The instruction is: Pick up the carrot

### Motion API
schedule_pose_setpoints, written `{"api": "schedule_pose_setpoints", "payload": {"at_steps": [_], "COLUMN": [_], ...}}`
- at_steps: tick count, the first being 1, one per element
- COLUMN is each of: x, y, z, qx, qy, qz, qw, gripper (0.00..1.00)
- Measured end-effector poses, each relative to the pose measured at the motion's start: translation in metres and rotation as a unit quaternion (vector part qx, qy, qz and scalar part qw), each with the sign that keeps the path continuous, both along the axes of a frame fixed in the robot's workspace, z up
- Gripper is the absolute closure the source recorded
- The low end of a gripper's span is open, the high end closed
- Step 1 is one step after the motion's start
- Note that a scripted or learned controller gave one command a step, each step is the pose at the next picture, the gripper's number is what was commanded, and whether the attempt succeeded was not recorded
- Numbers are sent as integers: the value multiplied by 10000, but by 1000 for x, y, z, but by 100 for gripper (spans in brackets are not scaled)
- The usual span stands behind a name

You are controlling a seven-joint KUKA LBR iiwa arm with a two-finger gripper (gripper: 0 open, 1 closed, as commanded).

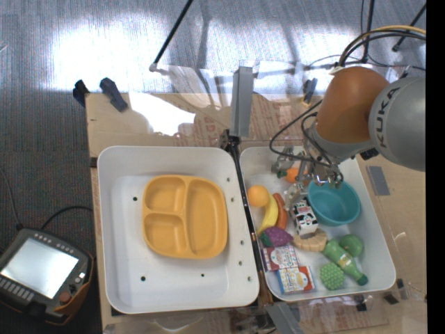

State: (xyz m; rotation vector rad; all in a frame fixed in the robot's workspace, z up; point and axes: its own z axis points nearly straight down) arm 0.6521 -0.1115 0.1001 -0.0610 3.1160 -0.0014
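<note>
Operator, your inventory, listed by place in the frame.

Left bin (118,186): one yellow divided plate (185,216), lying flat near the centre.

Right bin (379,245), upper part: the gripper (304,172) hangs low over the bin's upper left, below the arm's orange band (351,103). A small orange piece (294,175) sits right at the fingers; it may be the carrot, but you cannot tell from this angle, nor can you tell whether the claw is spread or pinching.

Right bin, middle: a teal bowl (334,203) just right of the gripper; an orange ball (258,196) by the left wall; a banana (269,216) below it, touching a reddish-orange sausage-shaped piece (281,209); a small black-and-white carton (304,218) against the bowl's left edge.

Right bin, lower part: a purple piece (277,237), a tan round piece (310,241), a green bottle (343,259), a green textured ball (332,276), and two small printed boxes (288,268) near the lower left corner.

Lower left of the frame: a handheld control pendant (42,273) on the floor.
</note>
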Motion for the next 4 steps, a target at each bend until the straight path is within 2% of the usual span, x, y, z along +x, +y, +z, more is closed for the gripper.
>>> {"api": "schedule_pose_setpoints", "payload": {"at_steps": [1,2,3,4], "x": [-3,-18,-50,-63], "y": [-15,30,69,22], "z": [-2,-11,95,-2], "qx": [51,29,60,28], "qy": [51,102,49,167], "qz": [-1463,-2583,-2817,-3046], "qw": [9892,9660,9595,9523], "gripper": [0,0,0,0]}}
